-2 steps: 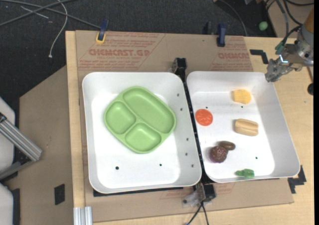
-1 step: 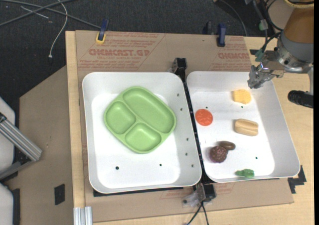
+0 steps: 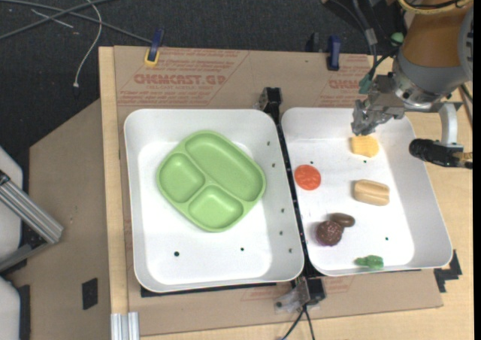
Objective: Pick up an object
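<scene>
1. The gripper (image 3: 366, 126) hangs over the right bin's (image 3: 421, 203) far edge, just above a yellow block (image 3: 364, 146); I cannot tell its state.
2. That shallow white bin also holds a flat orange-red disc (image 3: 307, 177), a tan rounded loaf (image 3: 371, 192), a dark brown lump (image 3: 332, 229) and a small green piece (image 3: 369, 261) at its near edge.
3. The left bin (image 3: 150, 248) holds a smooth green three-compartment plate (image 3: 211, 180).

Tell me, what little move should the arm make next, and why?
Probably a short drop straight down. The gripper sits right above the yellow block at the far side of the right bin, and nothing shows between its fingers yet. The block lies apart from the orange disc and the tan roll, so lowering onto it looks unobstructed.
</scene>
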`<act>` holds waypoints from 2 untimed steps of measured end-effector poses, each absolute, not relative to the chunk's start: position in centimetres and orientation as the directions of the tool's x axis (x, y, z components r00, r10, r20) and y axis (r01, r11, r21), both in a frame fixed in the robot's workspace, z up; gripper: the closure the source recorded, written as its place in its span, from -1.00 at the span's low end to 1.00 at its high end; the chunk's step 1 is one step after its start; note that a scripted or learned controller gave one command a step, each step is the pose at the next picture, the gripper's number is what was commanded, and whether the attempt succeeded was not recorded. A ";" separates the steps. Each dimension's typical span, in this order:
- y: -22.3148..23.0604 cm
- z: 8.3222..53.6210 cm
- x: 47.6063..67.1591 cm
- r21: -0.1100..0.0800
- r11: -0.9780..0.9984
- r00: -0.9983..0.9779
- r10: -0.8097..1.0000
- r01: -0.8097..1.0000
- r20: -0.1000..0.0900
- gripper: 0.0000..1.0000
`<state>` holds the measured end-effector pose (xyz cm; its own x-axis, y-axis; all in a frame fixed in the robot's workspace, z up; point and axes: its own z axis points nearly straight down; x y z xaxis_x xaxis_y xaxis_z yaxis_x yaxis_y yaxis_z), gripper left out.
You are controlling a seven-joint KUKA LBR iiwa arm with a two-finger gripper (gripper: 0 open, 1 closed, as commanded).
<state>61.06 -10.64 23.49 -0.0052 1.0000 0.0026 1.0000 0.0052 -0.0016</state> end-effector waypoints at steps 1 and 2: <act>-6.4 23.8 58.7 -0.003 0.002 -0.002 1.000 1.000 0.001 1.00; -1.2 22.6 57.6 -0.003 0.003 -0.003 1.000 1.000 0.002 1.00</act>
<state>57.55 -1.24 22.64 -0.0030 1.0000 0.0017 1.0000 0.0030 -0.0034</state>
